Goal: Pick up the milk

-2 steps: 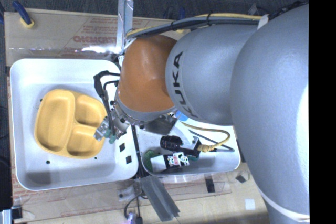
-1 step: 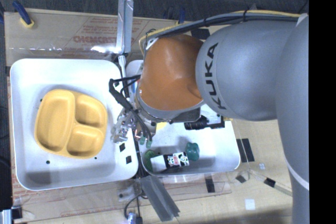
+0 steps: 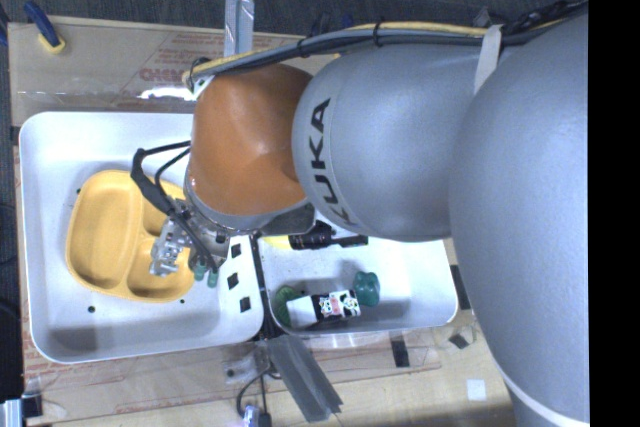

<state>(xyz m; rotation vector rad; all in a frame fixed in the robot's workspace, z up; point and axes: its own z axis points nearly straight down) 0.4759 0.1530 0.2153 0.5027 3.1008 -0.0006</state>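
The small white milk carton with black cow patches and a pink mark [image 3: 336,306] is lying on its side in the right-hand shallow white plastic bin [image 3: 432,313], toward the six o'clock wall of that bin, with its long axis running roughly from nine o'clock to three o'clock. A dark green rounded object [image 3: 290,302] is sitting just beside its nine o'clock end, and a teal green rounded object [image 3: 367,289] is sitting just beside its three o'clock end; whether either is touching the carton is hard to make out. The grey arm with the orange band [image 3: 245,140] is reaching in from three o'clock and is covering most of the right bin, so the twelve o'clock part of that bin is hidden. The metal two-finger end effector [image 3: 168,255] is hanging over the left-hand shallow white plastic bin [image 3: 50,215], well apart from the carton, above the three o'clock edge of a yellow two-compartment plastic dish [image 3: 105,230]. Its fingers are small and blurred against the dish, so their spread cannot be told. The wooden bench [image 3: 120,55] is showing beyond the bins at twelve o'clock.
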